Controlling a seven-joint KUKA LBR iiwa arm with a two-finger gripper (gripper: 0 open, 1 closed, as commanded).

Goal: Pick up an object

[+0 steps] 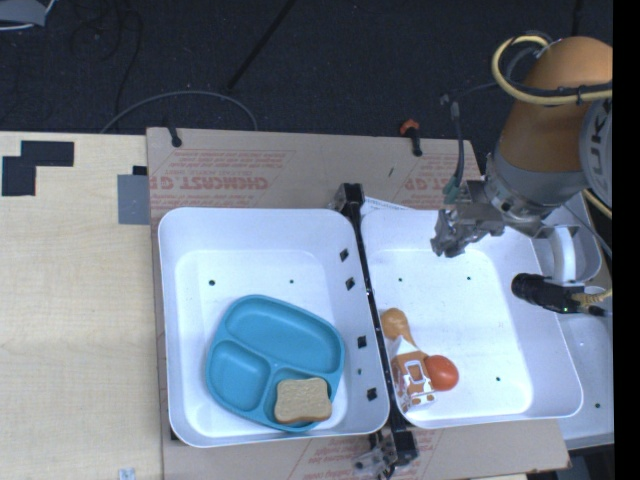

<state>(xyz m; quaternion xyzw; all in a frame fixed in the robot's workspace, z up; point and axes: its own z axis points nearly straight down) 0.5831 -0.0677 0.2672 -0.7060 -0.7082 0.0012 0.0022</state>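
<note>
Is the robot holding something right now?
No, nothing shows in the tool. It hangs over the right bin, far from the tomato. The bread sits on the blue plate.

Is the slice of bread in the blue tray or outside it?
In it. The bread lies in the front compartment of the blue tray, inside the left bin.

A single fixed camera looked down at a slant from above the counter (70, 298), far enough back to take in both white bins (185, 268) side by side. The arm (550, 118) entered from the right; the dark ground beyond the far edge was perhaps floor.
</note>
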